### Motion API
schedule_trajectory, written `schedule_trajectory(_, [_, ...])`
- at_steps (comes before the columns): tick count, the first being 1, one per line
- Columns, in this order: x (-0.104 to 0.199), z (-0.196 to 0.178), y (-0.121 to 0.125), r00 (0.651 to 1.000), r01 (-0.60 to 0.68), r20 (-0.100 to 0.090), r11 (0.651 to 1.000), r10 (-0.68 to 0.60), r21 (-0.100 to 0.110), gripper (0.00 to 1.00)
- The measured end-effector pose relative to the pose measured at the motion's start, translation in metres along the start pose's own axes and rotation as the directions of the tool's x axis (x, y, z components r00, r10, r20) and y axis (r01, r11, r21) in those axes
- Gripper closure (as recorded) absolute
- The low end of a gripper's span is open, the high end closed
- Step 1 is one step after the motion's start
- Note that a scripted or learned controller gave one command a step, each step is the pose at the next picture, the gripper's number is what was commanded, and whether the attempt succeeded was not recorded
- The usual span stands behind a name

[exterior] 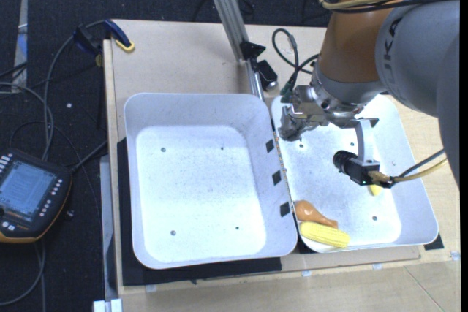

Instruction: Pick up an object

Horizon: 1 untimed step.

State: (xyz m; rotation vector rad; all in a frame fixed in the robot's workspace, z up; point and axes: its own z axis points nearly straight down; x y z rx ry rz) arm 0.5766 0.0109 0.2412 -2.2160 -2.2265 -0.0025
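Hanging over the right shallow white plastic bin (pixel 409 226), the two-finger gripper (pixel 291 129) sits near the bin's left wall; finger state cannot be determined from this view. Well below the gripper, at the bin's near left corner, lie a yellow plastic corn cob (pixel 325 234) and, touching it, an orange-tan pear-shaped toy (pixel 313 212).

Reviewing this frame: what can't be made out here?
- Gripper in the camera view: fingers' state unclear, masked by the wrist housing.
- Right bin floor: partly covered by the arm.
- Yellow object and orange object at the near rim: too small to identify.
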Motion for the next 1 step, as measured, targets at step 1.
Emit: schedule_trajectory(1, [0.0516,-0.0041,-0.0059,1.0,0.0,0.0,1.0,0.0,0.001,1.0])
